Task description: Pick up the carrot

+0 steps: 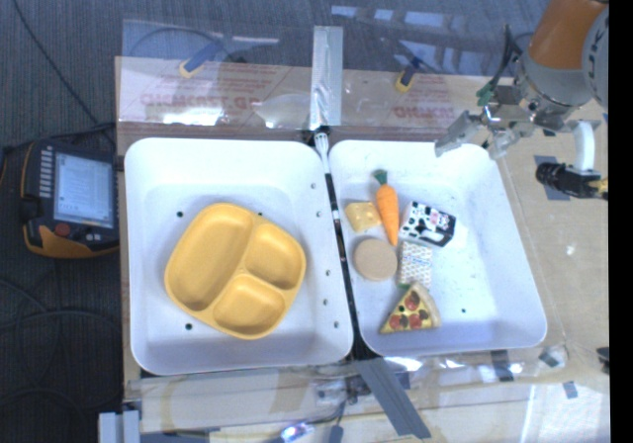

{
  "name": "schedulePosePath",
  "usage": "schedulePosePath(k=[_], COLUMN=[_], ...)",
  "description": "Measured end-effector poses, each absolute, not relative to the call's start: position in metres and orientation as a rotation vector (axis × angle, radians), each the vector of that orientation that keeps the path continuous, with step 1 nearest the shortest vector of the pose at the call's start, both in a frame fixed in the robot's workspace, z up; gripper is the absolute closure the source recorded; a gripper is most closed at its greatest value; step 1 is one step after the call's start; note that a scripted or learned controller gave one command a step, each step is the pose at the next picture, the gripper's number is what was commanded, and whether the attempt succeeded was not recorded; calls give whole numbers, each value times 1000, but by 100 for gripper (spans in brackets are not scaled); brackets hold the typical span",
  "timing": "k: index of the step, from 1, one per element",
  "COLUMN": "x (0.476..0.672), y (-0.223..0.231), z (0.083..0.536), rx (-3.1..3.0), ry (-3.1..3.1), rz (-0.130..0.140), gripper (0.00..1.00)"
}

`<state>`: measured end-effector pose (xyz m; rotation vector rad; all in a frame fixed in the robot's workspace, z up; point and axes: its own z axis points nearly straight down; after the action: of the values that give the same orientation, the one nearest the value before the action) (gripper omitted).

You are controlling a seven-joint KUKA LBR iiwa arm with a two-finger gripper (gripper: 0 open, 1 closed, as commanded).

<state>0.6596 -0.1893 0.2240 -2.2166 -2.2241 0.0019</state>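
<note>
Nothing gripped yet: my hand point(485, 127) hangs open, carrot point(387, 210) below-left of it; next I reach over and descend.

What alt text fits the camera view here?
A toy carrot lies in the right white bin among a pizza slice, a round cookie and a black-and-white carton, untouched. The arm's end effector hovers at that bin's far right corner. The left white bin holds a yellow divided plate.
</note>
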Motion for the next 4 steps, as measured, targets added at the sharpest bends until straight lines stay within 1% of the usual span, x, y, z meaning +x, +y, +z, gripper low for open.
schedulePosePath(k=[1,2,3,4], x=[668,668,620,518], y=[-154,-154,-99,-64], z=[94,94,90,183], rx=[-2268,-2268,-2075,-2111], ry=[-2177,-2177,-2371,-2323], rz=[6,7,-5,2], gripper=[0,0,0,0])
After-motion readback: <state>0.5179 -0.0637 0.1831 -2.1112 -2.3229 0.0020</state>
